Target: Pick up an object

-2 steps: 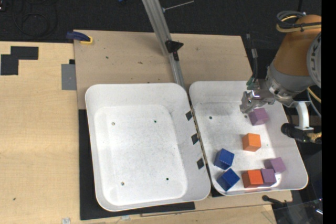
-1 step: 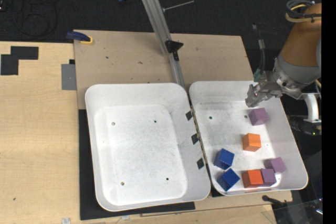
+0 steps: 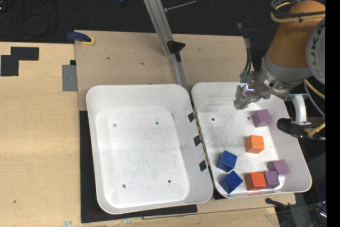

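Starting nearest the camera: bottom corner of the right bin [image 3: 212, 94] pretty crowded, with two blue cubes [image 3: 227, 160] touching, then an orange block [image 3: 257, 180] wedged against a purple one [image 3: 272, 178], plus another purple cube [image 3: 278, 167] just behind. Further up, lone orange cube [image 3: 254, 143], then a purple cube [image 3: 261, 117]. Gripper [image 3: 244, 97] hanging just past that purple one, nothing between the fingers, can't tell if spread or pressed together. Left bin [image 3: 139, 94] alongside.
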Controlling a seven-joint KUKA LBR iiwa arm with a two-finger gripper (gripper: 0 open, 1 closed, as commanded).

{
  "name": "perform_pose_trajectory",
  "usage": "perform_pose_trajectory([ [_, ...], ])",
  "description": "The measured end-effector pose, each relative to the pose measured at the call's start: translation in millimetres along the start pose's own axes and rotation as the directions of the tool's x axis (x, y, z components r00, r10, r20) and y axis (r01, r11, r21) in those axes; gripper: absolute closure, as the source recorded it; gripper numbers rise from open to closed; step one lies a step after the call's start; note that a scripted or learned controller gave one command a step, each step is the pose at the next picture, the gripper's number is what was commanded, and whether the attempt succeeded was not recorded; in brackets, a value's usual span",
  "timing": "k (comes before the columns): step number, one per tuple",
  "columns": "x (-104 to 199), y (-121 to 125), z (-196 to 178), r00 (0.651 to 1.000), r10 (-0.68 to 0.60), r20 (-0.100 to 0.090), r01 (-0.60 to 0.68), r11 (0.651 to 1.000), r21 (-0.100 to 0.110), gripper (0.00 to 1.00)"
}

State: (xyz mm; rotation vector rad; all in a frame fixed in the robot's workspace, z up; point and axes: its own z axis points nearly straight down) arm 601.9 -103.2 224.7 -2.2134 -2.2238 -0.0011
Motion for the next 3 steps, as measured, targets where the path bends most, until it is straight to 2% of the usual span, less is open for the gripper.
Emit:
perform_pose_trajectory([
  [3, 178, -25, -8, 1.000, -0.001, 0.001, 0.001, 1.000, 0.005, 1.00],
])
